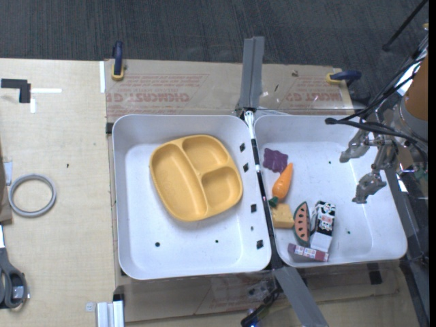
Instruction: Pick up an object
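Observation:
In the right bin (354, 240) several small objects lie near the left wall: a purple piece (275, 159), an orange carrot (283, 180), a yellow cheese wedge (281, 214), a watermelon slice (301, 221), a small milk carton (323, 220) and a red-and-white packet (308, 253). My gripper (363, 169) hangs over the right side of this bin, well right of the objects. Its fingers are spread apart with nothing between them.
The left bin (136, 244) holds a yellow divided plate (195, 176). A roll of tape (30, 195) and scissors (12, 286) lie on the bench at the left. Clamps (118, 60) sit at the back. Black cables (371, 111) cross near the arm.

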Controlling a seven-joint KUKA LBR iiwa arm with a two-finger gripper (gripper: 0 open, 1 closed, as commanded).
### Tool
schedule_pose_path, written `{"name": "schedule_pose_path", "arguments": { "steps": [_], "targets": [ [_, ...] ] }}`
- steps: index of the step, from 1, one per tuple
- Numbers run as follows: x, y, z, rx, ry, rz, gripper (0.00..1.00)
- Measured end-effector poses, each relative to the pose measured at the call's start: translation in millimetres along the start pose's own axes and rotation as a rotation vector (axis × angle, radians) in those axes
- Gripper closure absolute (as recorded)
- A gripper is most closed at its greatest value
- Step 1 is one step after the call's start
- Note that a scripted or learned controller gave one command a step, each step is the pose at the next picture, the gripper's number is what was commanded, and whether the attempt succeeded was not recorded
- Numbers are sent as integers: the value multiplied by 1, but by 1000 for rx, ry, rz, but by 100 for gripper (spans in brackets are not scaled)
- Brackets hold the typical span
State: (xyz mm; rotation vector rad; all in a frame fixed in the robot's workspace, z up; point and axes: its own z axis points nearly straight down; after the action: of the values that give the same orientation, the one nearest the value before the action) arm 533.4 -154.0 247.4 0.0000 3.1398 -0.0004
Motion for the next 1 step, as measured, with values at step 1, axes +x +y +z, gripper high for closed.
{"name": "schedule_pose_path", "arguments": {
  "steps": [1],
  "targets": [
    [19,16,104,0,1,233,0]
  ]
}}
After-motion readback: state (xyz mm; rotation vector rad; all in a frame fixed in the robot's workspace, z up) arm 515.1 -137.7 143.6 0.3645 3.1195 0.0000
